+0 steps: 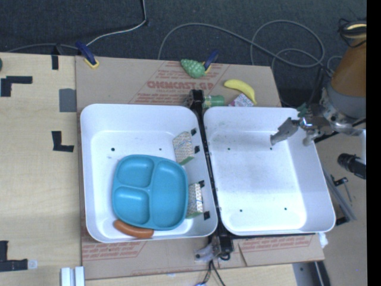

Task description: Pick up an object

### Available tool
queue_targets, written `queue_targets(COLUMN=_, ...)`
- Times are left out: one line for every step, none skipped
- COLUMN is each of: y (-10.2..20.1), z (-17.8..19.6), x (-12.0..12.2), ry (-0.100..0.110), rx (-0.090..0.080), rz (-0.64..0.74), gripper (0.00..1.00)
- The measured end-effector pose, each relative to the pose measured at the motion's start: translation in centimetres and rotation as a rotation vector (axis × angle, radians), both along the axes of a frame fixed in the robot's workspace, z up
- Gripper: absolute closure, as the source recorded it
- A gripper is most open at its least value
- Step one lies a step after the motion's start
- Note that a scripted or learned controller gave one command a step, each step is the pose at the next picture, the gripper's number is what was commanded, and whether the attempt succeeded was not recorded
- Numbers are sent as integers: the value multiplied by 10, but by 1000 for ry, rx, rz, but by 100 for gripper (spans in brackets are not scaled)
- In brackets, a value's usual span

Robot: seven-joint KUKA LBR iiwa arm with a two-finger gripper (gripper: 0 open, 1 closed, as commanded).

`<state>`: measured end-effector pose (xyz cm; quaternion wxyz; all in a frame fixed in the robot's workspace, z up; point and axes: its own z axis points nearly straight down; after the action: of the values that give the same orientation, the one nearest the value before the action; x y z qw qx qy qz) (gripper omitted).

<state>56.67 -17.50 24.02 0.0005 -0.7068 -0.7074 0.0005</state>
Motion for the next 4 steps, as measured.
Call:
queue_targets(y=-37, z=-137, x=-64, ry=2, rx=1, rz=-1, gripper=0)
queue_targets(y=29, z=-142, x=-7, ry=0, rx=2, rz=2, gripper=0)
queue_targets(y=-17, z=-95, x=62, ry=-3, rx=-2, rz=0, gripper=0)
queue_targets(y=-12, z=-154, x=-47, ry=-1, rx=0, rz=-1, gripper=0)
